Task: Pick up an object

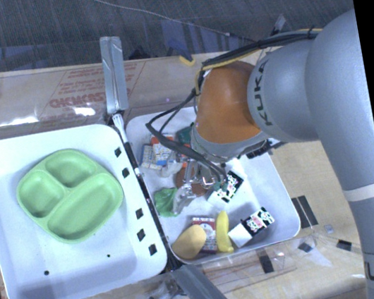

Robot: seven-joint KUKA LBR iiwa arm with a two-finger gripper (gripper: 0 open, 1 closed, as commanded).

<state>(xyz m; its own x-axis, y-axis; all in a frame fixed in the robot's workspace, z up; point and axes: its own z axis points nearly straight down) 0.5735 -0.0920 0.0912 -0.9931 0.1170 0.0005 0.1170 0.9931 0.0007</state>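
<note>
End effector (196, 179) low in the right bin (276, 187), among the clutter; cannot tell its state, hidden under the orange wrist band (226, 106) and cables. Nearest candidate: green soft item (165, 200), just beside and to the left, touching or nearly so. Farther toward the near rim, yellow banana-like piece (222, 232), long axis roughly upright in view, beside a tan round object (190, 243). Green divided plate (69, 194) well apart, in the left bin (24, 281).
</note>
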